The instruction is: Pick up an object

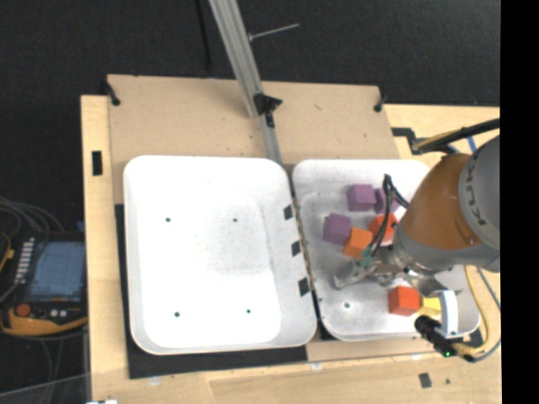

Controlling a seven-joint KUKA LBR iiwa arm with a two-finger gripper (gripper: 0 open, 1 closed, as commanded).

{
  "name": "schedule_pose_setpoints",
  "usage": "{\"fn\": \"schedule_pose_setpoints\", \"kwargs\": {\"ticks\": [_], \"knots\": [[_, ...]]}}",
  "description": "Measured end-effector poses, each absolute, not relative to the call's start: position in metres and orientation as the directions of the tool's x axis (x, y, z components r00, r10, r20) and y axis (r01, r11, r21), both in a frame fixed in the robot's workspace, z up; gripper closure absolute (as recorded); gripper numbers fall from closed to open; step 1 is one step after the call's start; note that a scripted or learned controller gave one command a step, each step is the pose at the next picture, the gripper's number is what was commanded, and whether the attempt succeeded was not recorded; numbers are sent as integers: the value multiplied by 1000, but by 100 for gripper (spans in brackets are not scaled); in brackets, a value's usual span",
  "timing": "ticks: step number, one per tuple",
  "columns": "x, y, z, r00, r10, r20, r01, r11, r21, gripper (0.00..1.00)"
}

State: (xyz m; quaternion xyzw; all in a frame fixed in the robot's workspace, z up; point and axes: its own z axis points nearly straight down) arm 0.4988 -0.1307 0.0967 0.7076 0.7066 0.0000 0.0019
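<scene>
You have the arm down in the right bin (337, 183) with its jaws (347, 278) low beside the orange block (358, 241), though whether they are spread or closed cannot be told, so nothing looks lifted yet.

A pale wooden bench (93, 225) stands on a dark floor (84, 32).
</scene>
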Motion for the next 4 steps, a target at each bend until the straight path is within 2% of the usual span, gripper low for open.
{"fn": "schedule_pose_setpoints", "kwargs": {"ticks": [1, 2, 4], "knots": [[500, -131, 109, 8, 1000, -1, 1000, -8, 8, 100], [509, -134, 155, -3, 1000, -2, 1000, 3, 7, 100], [512, -135, 237, -4, 1000, -2, 1000, 4, 3, 100]]}}
